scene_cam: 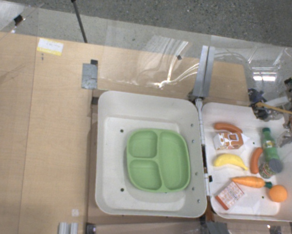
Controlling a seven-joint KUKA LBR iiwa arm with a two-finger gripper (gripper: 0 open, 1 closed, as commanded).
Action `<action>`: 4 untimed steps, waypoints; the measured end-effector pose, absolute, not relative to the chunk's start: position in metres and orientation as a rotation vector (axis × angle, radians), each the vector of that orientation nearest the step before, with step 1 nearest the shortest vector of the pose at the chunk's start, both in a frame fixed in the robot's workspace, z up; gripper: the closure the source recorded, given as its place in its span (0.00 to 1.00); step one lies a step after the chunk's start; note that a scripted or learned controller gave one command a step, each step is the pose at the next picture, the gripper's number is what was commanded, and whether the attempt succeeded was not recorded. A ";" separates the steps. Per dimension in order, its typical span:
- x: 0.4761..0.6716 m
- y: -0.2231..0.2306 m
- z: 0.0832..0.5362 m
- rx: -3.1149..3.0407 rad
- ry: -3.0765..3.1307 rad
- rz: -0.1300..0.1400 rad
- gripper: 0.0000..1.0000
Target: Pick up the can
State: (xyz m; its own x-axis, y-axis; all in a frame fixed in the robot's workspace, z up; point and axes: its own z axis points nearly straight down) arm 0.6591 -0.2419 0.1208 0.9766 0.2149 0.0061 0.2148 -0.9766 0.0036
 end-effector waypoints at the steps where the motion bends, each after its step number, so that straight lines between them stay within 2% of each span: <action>1: 0.657 -0.239 0.214 3.120 0.334 0.011 0.00; 2: 0.658 -0.239 0.227 3.115 0.348 0.015 1.00; 3: 0.658 -0.239 0.226 3.115 0.350 0.014 0.00; 4: 0.619 -0.187 0.091 3.125 0.324 0.003 0.00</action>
State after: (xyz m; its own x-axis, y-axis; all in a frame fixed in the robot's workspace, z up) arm 0.6192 -0.1874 0.0912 0.9788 0.2049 0.0021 0.2049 -0.9788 -0.0003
